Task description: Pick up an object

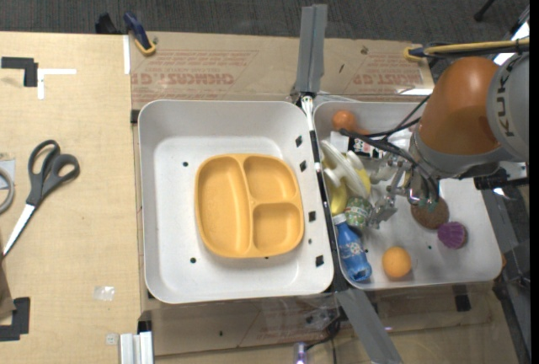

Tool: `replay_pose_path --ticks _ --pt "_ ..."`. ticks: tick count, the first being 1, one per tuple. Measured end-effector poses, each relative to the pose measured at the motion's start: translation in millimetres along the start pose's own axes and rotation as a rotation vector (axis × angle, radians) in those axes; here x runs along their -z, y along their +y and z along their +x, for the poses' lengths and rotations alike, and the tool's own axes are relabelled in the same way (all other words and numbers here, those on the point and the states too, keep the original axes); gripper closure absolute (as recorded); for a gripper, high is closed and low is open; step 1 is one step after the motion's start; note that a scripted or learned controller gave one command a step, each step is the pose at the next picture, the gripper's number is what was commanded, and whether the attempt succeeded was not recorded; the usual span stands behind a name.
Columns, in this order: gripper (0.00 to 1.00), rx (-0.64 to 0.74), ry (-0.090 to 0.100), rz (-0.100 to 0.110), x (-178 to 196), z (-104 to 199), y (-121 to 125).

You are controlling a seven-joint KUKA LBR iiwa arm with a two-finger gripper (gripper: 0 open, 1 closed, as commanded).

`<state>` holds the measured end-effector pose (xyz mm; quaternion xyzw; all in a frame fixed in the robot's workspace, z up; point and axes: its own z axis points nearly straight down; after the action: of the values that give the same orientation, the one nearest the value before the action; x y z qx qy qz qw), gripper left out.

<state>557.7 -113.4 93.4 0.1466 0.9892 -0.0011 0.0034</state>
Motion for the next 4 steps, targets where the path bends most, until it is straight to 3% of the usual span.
replay_pose_path --ticks 1,2,3,4 --pt "0.00 0.032 0.000 -0.001 -0.1 -36.7 -92.8" --pt "1.00 0.035 -0.005 -0.001 10.7 -38.6 -91.2" --pt "1.00 -0.113 0.007 -0.001 -1.5 53.7 -71.8" --pt "1.00 -0.458 0.004 0.001 156.3 27.2 -122.6"
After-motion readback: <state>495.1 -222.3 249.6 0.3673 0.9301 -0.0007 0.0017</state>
